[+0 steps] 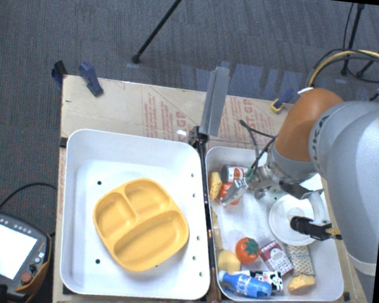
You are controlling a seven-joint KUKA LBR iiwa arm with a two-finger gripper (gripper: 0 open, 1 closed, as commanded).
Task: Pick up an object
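Left bin [78, 168]: I log open white floor along every wall, with only the yellow divided plate [141, 224] across its middle. Right bin [336, 276]: crowded; a can [232, 174] and small pieces block the far left corner, a white saucer [289, 221] sits at mid-right, and a tomato [247, 249], carton [276, 257], blue bottle [247, 283] and cracker [301, 263] line the near wall. I see bare floor only between saucer and tomato, and the arm [343, 152] overhangs the right side.

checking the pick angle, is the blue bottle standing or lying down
Lying down: the bottle rests on its side along the right bin's front wall.
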